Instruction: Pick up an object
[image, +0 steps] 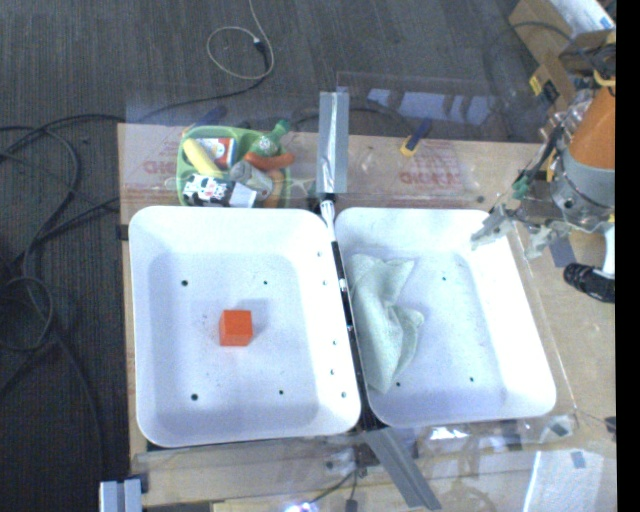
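A small orange-red cube (236, 327) lies near the middle of the left bin (160, 250). A crumpled pale cloth (386, 312) lies against the left side of the right bin (500, 380). My gripper (510, 236) hangs over the right bin's far right corner, well away from both the cloth and the cube. Its fingers are spread open and nothing sits between them. The grey arm with its orange band (598, 132) comes in from the upper right.
A green basket (234, 166) with several small items stands behind the left bin. A metal post (332, 150) rises behind the seam between the bins. Cables (40, 200) trail on the floor at the left.
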